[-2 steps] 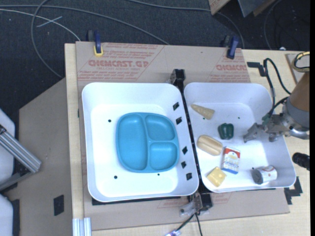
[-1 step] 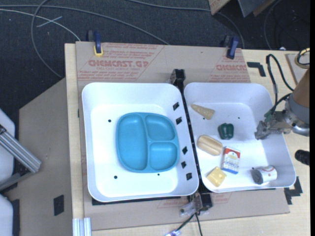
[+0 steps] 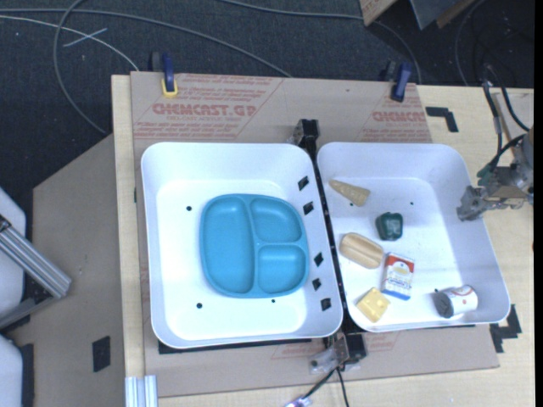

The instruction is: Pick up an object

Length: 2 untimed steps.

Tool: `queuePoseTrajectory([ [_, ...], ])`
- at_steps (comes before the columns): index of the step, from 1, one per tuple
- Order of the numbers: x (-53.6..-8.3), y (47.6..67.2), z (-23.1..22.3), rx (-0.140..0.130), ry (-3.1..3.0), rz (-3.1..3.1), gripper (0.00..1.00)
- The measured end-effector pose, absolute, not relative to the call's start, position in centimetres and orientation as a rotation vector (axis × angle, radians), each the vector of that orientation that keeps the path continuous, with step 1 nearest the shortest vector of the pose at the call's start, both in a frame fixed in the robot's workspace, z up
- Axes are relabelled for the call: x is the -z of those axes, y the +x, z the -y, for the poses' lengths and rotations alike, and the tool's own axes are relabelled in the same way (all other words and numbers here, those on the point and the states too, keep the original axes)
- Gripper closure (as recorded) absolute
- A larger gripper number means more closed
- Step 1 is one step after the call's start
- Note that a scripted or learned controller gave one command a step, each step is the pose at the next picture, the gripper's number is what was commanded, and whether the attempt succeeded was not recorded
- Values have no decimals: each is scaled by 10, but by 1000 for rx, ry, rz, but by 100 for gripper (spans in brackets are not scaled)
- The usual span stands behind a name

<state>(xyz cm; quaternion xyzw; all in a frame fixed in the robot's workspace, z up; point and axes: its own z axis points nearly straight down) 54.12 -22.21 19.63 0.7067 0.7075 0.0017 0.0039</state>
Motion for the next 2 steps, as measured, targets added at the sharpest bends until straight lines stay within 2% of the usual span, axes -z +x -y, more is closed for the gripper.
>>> queuePoseTrajectory([
  [1, -205, 542, 222, -2, 2218, -2220, 100],
  [2, -211, 539, 177, -3, 2218, -2229, 100],
])
